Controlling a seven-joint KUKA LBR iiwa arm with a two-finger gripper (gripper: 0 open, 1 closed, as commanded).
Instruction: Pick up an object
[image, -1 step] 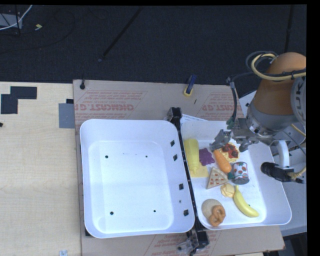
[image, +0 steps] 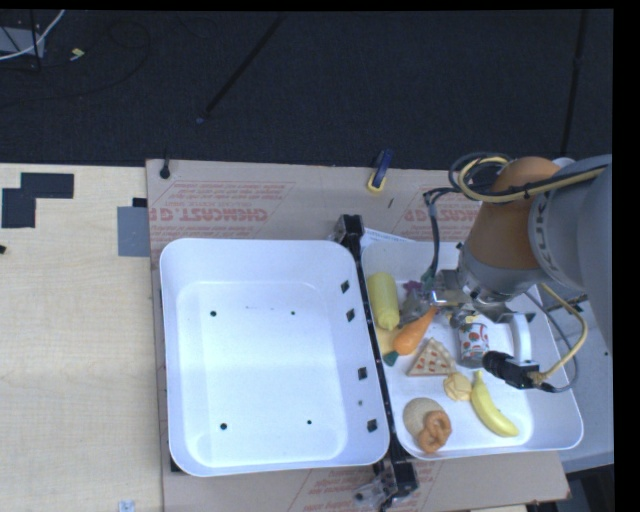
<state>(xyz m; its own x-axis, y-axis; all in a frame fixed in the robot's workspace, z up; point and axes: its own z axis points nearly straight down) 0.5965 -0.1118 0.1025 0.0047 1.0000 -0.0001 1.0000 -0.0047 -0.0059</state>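
Note:
My gripper (image: 462, 308) hangs low over the right bin (image: 555, 435), under the orange-banded wrist. Directly below it stands a small silver can with red markings (image: 472, 342). To its left an orange carrot (image: 413, 332) lies slanted beside a yellow corn cob (image: 382, 298). A triangular pizza slice (image: 431, 358) sits in front of the carrot. Near the bin's front lie a yellow banana (image: 493, 406), a small tan piece (image: 457, 385), and a brown pretzel on a pale round bun (image: 431, 424). The arm hides how the gripper meets the can.
The left bin (image: 185, 300) stands beside the right one, with a black divider (image: 365, 330) between them. Cables (image: 560, 330) loop off the wrist over the right bin's far side. A blue and yellow clamp (image: 379, 172) sits on the bench's back edge.

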